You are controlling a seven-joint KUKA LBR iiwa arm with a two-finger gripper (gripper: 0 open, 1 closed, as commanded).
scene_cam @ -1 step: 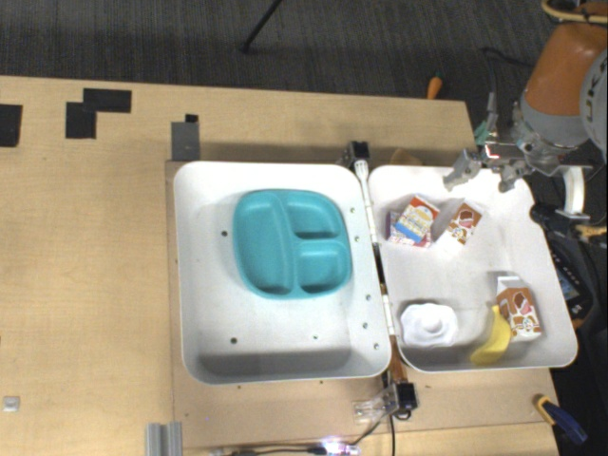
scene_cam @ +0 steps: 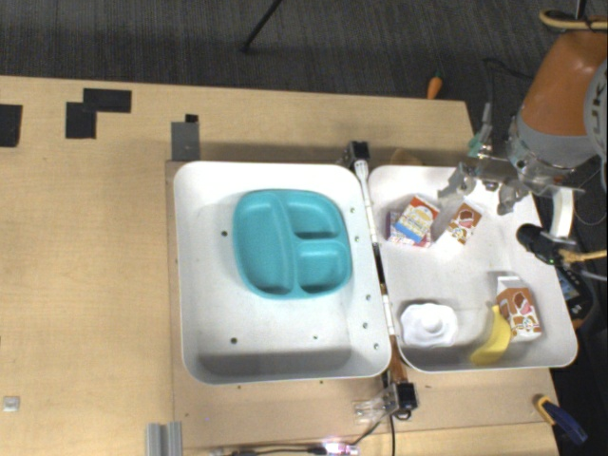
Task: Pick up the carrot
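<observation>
My gripper [scene_cam: 475, 200] hangs over the far part of the right bin [scene_cam: 560, 350], its two grey fingers spread apart and open with nothing held between them. Just below and between the fingers lies a small brown-and-white carton [scene_cam: 465, 224]. To the left of the left finger [scene_cam: 447, 200] lies a blue, red and white carton [scene_cam: 411, 222]. The arm's orange band [scene_cam: 568, 74] is at the upper right.
The right bin also holds a white lidded cup [scene_cam: 427, 324], a yellow banana [scene_cam: 491, 342] and a brown carton [scene_cam: 519, 313] near its front. A teal divided plate [scene_cam: 290, 242] sits in the left bin [scene_cam: 204, 350]. Cables lie beyond the right bin's right rim.
</observation>
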